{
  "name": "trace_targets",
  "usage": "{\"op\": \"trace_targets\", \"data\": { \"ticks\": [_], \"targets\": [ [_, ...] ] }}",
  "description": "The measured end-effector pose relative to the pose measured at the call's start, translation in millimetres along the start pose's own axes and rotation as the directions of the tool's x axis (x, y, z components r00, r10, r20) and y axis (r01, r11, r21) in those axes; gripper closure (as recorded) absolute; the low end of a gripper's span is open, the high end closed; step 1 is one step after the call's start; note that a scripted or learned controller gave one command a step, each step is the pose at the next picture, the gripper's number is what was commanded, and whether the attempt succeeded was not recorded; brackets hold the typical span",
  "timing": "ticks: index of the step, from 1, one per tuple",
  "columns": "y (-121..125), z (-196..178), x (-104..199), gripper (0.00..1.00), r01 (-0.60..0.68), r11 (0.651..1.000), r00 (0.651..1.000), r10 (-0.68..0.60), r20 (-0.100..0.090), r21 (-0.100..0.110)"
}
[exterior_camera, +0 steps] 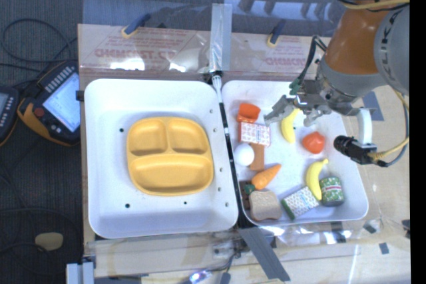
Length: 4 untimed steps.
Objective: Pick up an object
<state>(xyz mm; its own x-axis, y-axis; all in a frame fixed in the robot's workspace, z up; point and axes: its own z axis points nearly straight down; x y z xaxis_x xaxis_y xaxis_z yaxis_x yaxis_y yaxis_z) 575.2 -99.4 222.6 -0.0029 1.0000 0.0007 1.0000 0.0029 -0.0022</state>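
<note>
My gripper (291, 114) hangs over the upper middle of the right bin (356, 209), open, its two fingers (274, 110) spread apart. A small yellow banana (288, 128) lies just below the gap between them, and I cannot tell whether they touch it. A red tomato (313, 142) sits just right of it. An orange-red piece (248, 110) and a red-and-white checked box (254, 134) lie to the left. Lower down are a white egg (244, 155), a carrot (266, 175), a second banana (314, 178), a green can (331, 189), a bread slice (265, 205) and a green-and-white box (299, 201).
The left bin (106, 209) holds a yellow divided plate (170, 155). A black cable connector (351, 147) hangs off the wrist over the right bin's right side. A teach pendant (52, 106) lies on the floor at the left.
</note>
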Motion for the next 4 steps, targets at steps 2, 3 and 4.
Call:
{"op": "trace_targets", "data": {
  "ticks": [2,3,4],
  "targets": [
    [-24.1,132.0,-9.1,0.00,0.414,0.910,0.910,-0.414,0.014,-0.017],
    [-23.6,122.5,-8.8,1.00,0.413,0.911,0.911,-0.413,0.012,-0.019],
    [-20.6,39.8,54.9,1.00,0.196,0.981,0.981,-0.196,0.001,0.000]
  ]
}}
